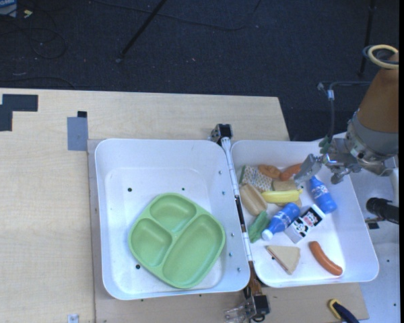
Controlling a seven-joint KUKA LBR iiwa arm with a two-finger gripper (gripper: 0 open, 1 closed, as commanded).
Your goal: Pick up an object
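The arm [380, 110] enters from the right edge of the frame, its orange band above the grey wrist, and bends down over the upper right part of the right bin [363, 264]. The claw [326, 170] hangs just above a blue bottle [322, 195]; whether it is open I cannot tell. Lower in this bin lie a second blue bottle [281, 221], a banana [281, 196], a sausage [324, 258] and a sandwich wedge [285, 257]. The left bin [111, 180] holds a green divided plate [177, 239].

No legible text on any item.
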